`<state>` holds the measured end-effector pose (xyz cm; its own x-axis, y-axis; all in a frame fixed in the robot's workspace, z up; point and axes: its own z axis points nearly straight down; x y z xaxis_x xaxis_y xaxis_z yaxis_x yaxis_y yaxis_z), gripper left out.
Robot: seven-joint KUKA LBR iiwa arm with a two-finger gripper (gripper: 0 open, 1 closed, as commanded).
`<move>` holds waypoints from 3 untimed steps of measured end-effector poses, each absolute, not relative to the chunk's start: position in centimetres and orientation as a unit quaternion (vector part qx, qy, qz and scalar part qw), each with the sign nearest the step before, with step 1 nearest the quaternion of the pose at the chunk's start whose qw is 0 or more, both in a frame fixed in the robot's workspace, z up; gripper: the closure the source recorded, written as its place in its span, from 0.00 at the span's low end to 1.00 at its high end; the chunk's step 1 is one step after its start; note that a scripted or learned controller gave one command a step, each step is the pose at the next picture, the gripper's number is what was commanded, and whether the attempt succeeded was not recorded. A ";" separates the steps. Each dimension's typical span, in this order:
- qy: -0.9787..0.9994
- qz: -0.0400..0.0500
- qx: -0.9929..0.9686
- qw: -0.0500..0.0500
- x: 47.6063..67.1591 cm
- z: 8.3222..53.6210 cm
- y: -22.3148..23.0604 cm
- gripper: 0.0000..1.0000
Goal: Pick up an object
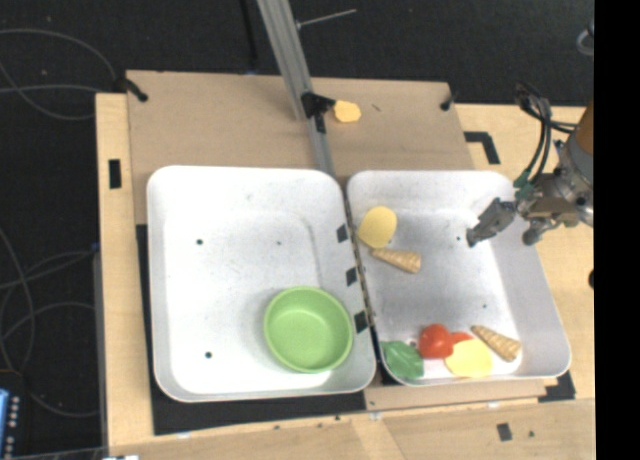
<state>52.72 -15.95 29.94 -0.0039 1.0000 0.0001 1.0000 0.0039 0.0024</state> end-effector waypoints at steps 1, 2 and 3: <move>0.708 0.001 0.706 0.001 52.7 29.9 -16.0 0.00; 0.707 -0.002 0.707 -0.001 52.3 23.7 -16.0 0.00; 0.706 -0.002 0.708 -0.001 53.3 18.6 -16.3 0.00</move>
<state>53.27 -16.29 18.61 0.0021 1.0000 -0.0020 1.0000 -0.0022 -0.0037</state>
